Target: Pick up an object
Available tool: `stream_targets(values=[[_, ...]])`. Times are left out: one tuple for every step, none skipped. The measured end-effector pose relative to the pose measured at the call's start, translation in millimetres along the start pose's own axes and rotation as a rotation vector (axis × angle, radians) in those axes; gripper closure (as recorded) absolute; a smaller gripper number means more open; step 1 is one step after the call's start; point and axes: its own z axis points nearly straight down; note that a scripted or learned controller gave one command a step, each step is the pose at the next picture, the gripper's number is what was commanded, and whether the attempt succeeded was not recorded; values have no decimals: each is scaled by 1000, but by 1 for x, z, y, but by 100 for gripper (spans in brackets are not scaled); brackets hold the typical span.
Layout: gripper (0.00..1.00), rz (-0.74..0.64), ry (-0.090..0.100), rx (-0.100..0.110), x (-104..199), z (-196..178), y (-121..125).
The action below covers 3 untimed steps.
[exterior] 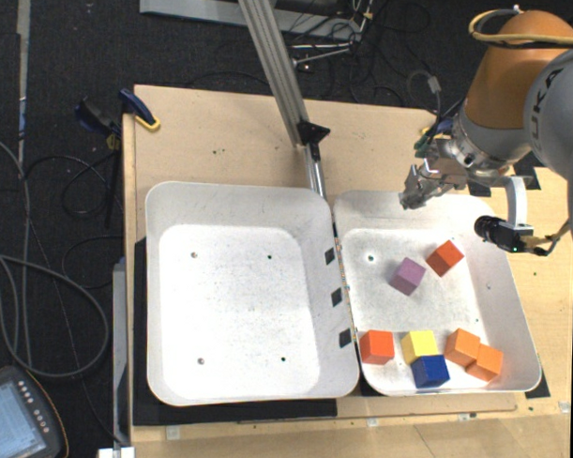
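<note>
My gripper point(417, 197) hangs over the far edge of the right bin point(509, 306), with nothing visible between its fingers. In that bin lie a purple block point(407, 275) and a red-orange block point(444, 258) near the middle. Along the near edge sit an orange block point(377, 346), a yellow block point(418, 345), a blue block point(431, 371) and two more orange blocks point(474, 353). The purple block lies below the gripper in the view, well apart from it.
The left bin point(230, 292) stands beside the right one, joined by black clips point(338, 296). A slanted metal pole point(278, 63) crosses the back of the bench. Clamps point(136, 109) sit at the bench's far left corner.
</note>
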Motion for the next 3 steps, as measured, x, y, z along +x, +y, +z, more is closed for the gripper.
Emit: stream_targets(values=[[100,0,0,2,53,-11,-23],[100,0,0,4,103,0,-41],[100,-1,0,2,158,-12,-64]])
